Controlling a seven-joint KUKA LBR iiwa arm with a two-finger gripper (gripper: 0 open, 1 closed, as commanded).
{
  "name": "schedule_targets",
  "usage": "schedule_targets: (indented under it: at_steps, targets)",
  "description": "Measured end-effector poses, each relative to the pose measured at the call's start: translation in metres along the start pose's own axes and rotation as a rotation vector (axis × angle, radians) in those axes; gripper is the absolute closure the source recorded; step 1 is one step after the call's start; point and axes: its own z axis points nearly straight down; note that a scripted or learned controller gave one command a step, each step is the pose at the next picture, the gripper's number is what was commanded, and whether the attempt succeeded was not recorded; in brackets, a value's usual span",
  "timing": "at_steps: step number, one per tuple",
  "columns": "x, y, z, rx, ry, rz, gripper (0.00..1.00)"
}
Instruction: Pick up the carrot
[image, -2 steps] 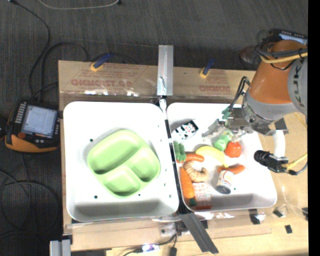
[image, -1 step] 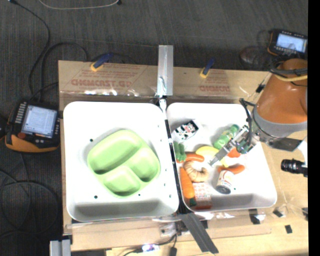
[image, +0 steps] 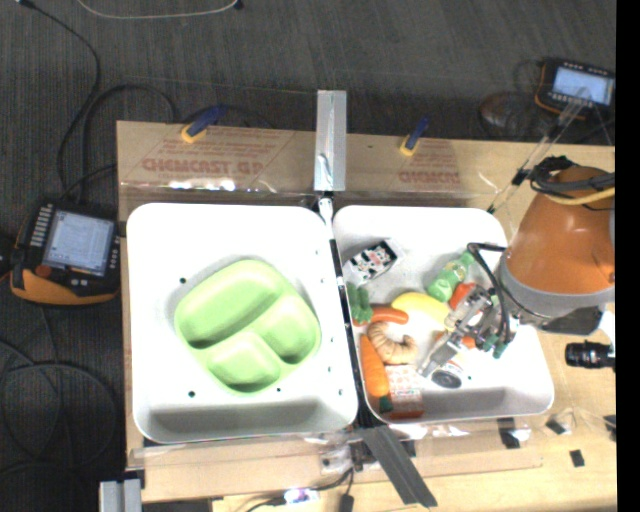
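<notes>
The long orange carrot (image: 373, 368) lies in the right-hand shallow white bin (image: 520, 395), close against that bin's left wall, its length running from the middle of the bin toward the near edge. Nothing grips it. Just beside it, on its right, sits a curled pinkish-orange toy shrimp (image: 396, 346), with a small red sausage-shaped piece (image: 388, 317) above that. A rounded yellow lemon-like item (image: 418, 305) rests near the bin's centre, a green leafy plastic item (image: 449, 280) lies further back, and a black-and-white printed card box (image: 369, 259) sits in the far left corner. A flat red and white packet (image: 400, 393) lies at the near edge, touching the carrot's lower end.

The end effector (image: 452, 352) hangs low over the right-centre of this bin, apart from the carrot, with the shrimp between them. Whether its fingers are spread or pressed together cannot be told. The grey arm with its orange band (image: 558, 250) enters from the right.

The left white bin (image: 150, 300) holds a light green divided plastic tray (image: 248, 322). Both bins rest on the desk (image: 230, 160).
</notes>
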Motion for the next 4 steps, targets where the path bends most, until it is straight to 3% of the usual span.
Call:
schedule_targets:
  at_steps: [1, 2, 3, 4]
  targets:
    - [-0.025, 0.028, 0.087, 0.001, 0.002, -0.197, 0.00]
    - [-0.024, 0.031, 0.079, -0.006, 0.000, -0.198, 1.00]
    - [-0.074, 0.063, -0.120, -0.001, -0.006, -0.007, 1.00]
    - [-0.080, 0.069, 0.068, -0.002, -0.004, -0.094, 1.00]
